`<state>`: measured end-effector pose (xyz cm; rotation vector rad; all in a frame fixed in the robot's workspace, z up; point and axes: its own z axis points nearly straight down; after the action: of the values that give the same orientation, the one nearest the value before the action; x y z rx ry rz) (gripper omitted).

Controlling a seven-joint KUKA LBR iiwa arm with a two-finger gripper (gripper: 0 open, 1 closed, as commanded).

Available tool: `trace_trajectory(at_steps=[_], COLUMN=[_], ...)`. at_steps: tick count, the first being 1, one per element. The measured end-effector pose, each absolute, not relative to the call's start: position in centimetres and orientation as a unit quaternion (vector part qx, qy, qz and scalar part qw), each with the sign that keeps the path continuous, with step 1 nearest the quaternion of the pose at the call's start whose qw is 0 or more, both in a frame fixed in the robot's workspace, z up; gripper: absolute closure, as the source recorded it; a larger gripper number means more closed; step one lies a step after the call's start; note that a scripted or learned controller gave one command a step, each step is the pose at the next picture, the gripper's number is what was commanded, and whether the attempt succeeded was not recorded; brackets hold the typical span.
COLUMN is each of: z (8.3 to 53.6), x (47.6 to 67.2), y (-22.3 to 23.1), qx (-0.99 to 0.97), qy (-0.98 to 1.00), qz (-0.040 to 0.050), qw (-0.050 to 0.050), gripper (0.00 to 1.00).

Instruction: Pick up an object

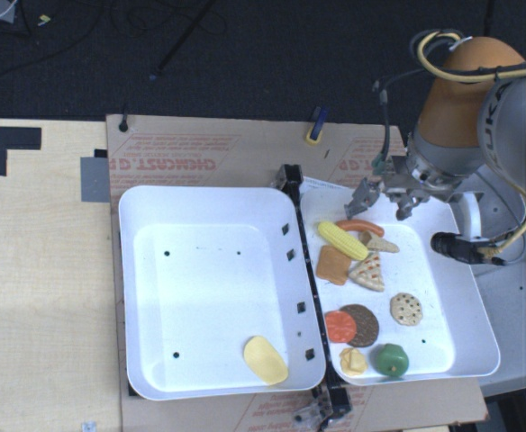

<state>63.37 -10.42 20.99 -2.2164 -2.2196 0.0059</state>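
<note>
- Camera view: the arm [466, 106] reaches in from the right, and its gripper [385, 203] hangs over the far rim of the right bin [466, 318].
- The two fingers [364, 196] stand spread wide apart with nothing between them.
- The gripper sits just beyond the corn [342, 239], at the far end of the food cluster, not touching any piece.
- Open room: the left bin [200, 268] has bare floor over nearly all its area; the right bin has bare floor along its right side, right of the cookie [406, 309].
- A black divider [303, 282] runs between the two bins where their rims meet.
- Left bin contents: one pale yellow piece [265, 360] near the front edge, well apart from everything else.
- Right bin, far part: the corn lies slantwise, a red sausage [362, 229] just behind it, a brown bread piece [332, 265] just in front, and a pizza wedge [368, 274] beside the bread.
- Right bin, near part: a red slice [340, 326] touches a dark patty [363, 324]; a small yellow piece [353, 361] and a green apple [391, 360] lie side by side by the front rim.
- The cookie lies alone, right of the patty.
</note>
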Motion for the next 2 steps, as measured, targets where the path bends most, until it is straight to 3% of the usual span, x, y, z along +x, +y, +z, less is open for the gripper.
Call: trace_trajectory(at_steps=[1,2], z=[18.3,18.5], x=[56.4,63.6], y=[-3.7,3.8], qx=[-0.706,-0.704], qy=[-0.709,-0.71], qz=[0.0036,-0.0002], qw=[0.007,0.002], gripper=[0.0,0.0])
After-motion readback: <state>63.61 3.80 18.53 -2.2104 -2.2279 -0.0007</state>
